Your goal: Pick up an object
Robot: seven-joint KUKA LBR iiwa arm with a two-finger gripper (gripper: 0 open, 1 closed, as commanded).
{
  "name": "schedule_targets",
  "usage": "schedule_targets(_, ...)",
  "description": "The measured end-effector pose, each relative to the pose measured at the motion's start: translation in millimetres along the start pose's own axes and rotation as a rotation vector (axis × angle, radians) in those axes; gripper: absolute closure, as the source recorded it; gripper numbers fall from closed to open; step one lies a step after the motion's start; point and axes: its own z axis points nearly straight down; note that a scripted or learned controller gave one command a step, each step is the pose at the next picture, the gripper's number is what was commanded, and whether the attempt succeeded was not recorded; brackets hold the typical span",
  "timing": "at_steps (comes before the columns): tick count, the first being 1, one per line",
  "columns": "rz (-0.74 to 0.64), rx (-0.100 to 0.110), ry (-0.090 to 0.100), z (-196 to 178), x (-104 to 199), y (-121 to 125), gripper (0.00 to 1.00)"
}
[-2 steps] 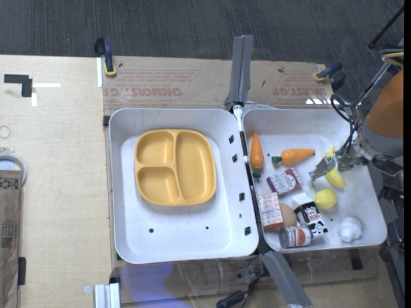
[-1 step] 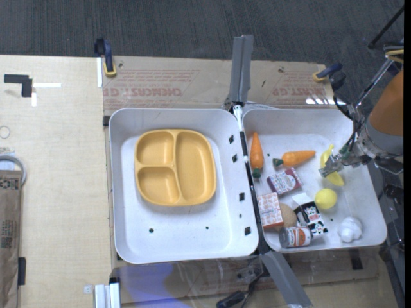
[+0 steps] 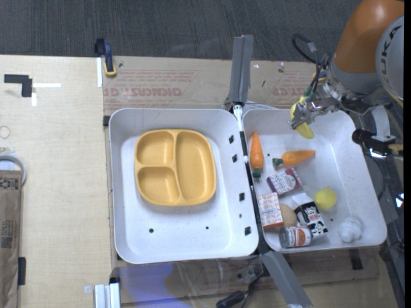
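One yellow object (image 3: 304, 131) is being seen at gripper (image 3: 302, 120) tips, upper part of right bin (image 3: 369, 191); grasp cannot be told. Two carrots (image 3: 298, 157) are lying just below-left, nearer one's long axis running left-right.

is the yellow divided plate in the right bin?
No, the yellow divided plate lies in the left bin; the right bin holds the two carrots and small packets.
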Motion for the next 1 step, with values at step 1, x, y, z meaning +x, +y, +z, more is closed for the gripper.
schedule_targets(1, -0.137, 0.002, 0.0, 32.7, 8.6, 11.4, 1.0)
